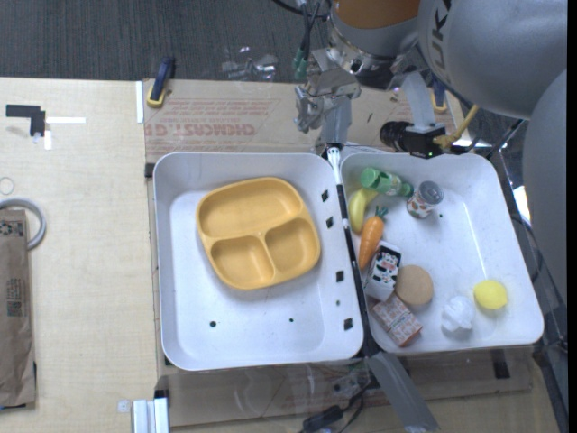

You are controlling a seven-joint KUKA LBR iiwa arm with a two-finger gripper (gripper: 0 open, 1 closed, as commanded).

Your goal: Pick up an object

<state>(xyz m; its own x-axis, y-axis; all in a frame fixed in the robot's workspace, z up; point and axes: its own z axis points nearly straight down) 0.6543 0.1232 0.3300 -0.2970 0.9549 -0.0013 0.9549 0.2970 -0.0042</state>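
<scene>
Starting left: left bin [180,269] holds a yellow divided plate [259,233]. Above the bins' shared rim hang the jaws [317,120]; open or closed cannot be told, nothing seen gripped. Right bin [514,242] holds green bottle [380,181], banana [358,209], carrot [370,239], milk carton [384,271], brown round [415,286], small can [424,198], yellow ball [490,295].

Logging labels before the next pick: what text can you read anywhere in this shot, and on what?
"KUKA", partly cut off, on the grey robot arm.
Red print, upside down and too blurred to quote surely, on the brown cardboard sheet.
Print on the small white carton and the brown paper bag: too small to read.
</scene>
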